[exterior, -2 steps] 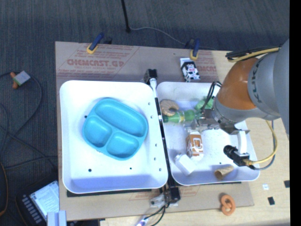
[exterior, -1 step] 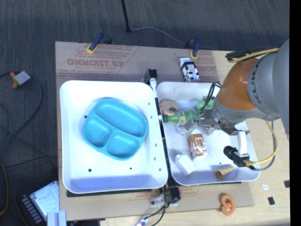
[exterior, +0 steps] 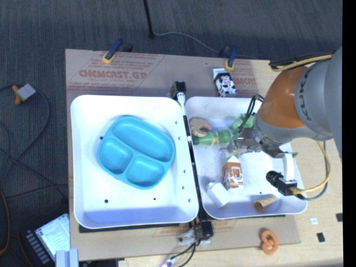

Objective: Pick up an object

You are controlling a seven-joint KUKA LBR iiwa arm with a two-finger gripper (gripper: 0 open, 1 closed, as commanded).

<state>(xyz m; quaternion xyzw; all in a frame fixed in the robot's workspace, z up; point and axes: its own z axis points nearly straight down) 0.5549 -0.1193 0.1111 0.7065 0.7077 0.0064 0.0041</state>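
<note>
Camera view from above: the gripper (exterior: 238, 142) sits low in the right bin (exterior: 289, 207), just beside a green bottle (exterior: 211, 139) and an orange carton (exterior: 233, 175), with nothing visibly held or lifted, so the pick looks not yet done.

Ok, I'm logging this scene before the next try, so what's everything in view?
Bins: two, white, side by side on the bench.
Tray: one, blue, three compartments, in the left bin.
Carton: one, orange and white, middle of the right bin.
Green item: one, right bin, by the divider.
Ring: one, tan, right bin's far left corner.
White block: one, right bin's near side.
Clamps: two, blue and yellow, bench's far edge.
Pretzel: one, orange, on the bench before the right bin.
Arm: one, grey and orange, over the right bin.
Claw: one, by the green item.
</note>
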